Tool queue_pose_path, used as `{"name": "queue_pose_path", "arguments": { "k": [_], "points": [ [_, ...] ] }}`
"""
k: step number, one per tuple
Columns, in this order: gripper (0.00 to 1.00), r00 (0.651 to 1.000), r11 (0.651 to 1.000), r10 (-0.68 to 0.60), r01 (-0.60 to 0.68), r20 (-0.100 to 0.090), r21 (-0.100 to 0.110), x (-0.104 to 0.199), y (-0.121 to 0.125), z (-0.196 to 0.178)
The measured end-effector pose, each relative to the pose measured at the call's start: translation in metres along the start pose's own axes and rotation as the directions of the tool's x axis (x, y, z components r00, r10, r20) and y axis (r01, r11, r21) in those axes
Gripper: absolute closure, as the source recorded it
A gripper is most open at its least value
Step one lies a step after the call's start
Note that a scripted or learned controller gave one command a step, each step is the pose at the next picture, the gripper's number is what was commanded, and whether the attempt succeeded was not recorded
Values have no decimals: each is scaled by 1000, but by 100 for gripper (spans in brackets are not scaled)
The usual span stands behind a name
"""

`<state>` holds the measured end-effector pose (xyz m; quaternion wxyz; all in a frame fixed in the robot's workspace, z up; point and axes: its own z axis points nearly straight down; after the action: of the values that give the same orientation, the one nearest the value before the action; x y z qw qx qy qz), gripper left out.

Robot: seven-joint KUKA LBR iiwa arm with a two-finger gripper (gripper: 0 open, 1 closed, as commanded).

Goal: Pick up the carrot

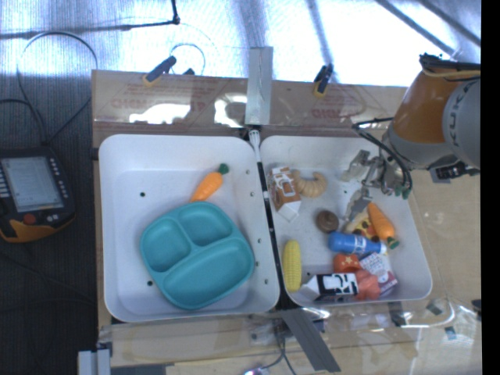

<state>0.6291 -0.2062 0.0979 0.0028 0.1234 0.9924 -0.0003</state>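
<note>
Carrot (208, 185) lay in left bin (117, 209) near its far edge, just beyond the teal plate (197, 254), long axis slanting, green tip toward divider. Gripper (361, 184) hung over right bin's (418, 264) far side; open/closed: couldn't tell. Carrot well apart, across the divider.

- A rounded grey arm segment (469, 119) with a smooth casing.
- A broad, glossy orange band (422, 112) wraps the arm above the wrist.
- Thin dark cables (373, 123) run along the wrist.
- A grey metal two-finger gripper (362, 184) of slim, angular parts.
</note>
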Motion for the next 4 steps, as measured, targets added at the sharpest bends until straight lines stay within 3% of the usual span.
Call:
{"name": "queue_pose_path", "arguments": {
  "k": [1,2,3,4],
  "points": [
    [0,952,952,-306,306,8,2,16,-20,7],
    [0,833,833,-554,554,10,4,52,-28,6],
    [0,806,806,-592,592,-3,0,77,-36,-15],
    [0,717,717,-698,698,-2,6,73,-20,7]
  ]
}}
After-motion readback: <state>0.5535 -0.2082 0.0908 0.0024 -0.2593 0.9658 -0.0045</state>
